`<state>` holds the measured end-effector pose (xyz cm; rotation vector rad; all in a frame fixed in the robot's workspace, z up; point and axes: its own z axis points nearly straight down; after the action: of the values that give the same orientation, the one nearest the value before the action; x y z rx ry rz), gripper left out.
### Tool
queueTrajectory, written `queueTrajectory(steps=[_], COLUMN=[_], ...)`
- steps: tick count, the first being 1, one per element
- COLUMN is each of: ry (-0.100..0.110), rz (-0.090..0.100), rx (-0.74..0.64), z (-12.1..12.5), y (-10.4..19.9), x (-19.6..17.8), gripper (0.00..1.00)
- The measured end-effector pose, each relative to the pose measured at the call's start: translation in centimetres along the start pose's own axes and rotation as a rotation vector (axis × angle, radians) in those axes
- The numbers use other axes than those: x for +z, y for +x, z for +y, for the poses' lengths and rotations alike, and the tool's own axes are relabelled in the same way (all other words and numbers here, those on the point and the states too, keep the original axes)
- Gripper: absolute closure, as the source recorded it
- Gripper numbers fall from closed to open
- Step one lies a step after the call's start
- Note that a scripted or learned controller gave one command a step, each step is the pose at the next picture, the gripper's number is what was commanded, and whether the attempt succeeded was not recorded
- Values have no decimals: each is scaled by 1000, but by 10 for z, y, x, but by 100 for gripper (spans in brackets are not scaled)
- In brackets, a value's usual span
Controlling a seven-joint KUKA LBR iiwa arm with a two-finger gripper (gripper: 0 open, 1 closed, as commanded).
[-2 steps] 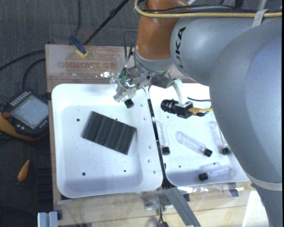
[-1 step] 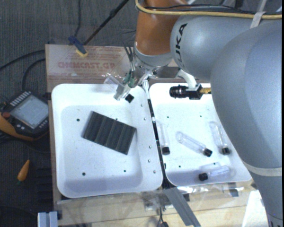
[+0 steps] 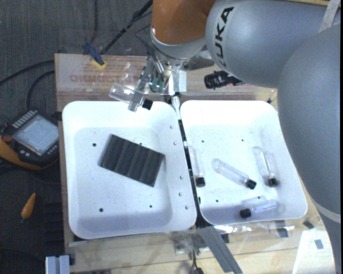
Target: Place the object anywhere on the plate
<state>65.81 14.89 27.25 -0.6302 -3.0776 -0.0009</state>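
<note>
A dark ribbed rectangular plate lies flat in the left bin, turned a little askew. Over that bin's far rim, my gripper hangs from the wrist with the orange band. It is shut on a clear tube with a black cap. The tube sticks out to the left of the fingers, roughly level, and its cap end is at the fingertips. The tube is up and behind the plate, well apart from it.
Several more clear capped tubes lie in the right bin: one along its left wall, one in the middle, one to the right, one near the front. A handheld pendant and cables lie left of the bench.
</note>
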Motion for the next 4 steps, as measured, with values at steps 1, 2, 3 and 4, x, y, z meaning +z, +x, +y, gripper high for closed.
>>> queueTrajectory(steps=[1, 2, 3, 4], ry=[1, 3, -1, -3], rz=[2, 3, 0, 0], rx=[58, -39, -535, -1048], z=[46, 22, 33, 53], y=[66, 166, 135, 91], x=[12, 9, -57, -59], gripper=[100, 100, 100, 100])
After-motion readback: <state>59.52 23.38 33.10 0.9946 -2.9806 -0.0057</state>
